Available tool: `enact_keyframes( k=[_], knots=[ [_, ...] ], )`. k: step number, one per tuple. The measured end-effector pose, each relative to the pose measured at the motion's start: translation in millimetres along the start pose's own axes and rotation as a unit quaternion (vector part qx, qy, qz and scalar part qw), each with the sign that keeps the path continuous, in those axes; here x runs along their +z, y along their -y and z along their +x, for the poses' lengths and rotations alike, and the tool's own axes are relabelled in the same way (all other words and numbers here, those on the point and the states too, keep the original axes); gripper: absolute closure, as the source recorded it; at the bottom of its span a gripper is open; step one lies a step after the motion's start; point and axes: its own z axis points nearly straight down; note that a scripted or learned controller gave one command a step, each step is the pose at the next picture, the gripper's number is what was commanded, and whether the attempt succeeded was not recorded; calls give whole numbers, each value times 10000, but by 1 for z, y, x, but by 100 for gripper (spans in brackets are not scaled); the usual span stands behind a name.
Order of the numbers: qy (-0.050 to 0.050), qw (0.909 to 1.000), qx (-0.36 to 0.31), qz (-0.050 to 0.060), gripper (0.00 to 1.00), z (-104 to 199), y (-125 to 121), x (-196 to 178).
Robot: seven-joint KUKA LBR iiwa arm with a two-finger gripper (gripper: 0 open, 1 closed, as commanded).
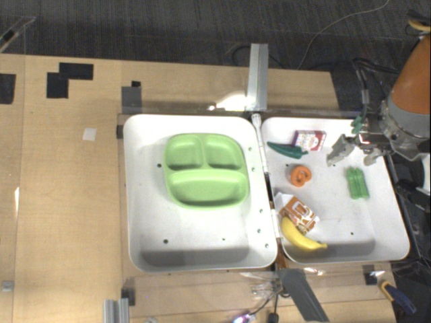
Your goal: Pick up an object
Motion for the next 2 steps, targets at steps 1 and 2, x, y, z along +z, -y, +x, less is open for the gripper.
enact_keyframes(
  k=[1, 2],
  knots=[
    [-2, 9994, -355, 1, 0, 20, -81, 134],
    [11, 10000, 46, -86, 0, 33, -34, 161]
  ],
)
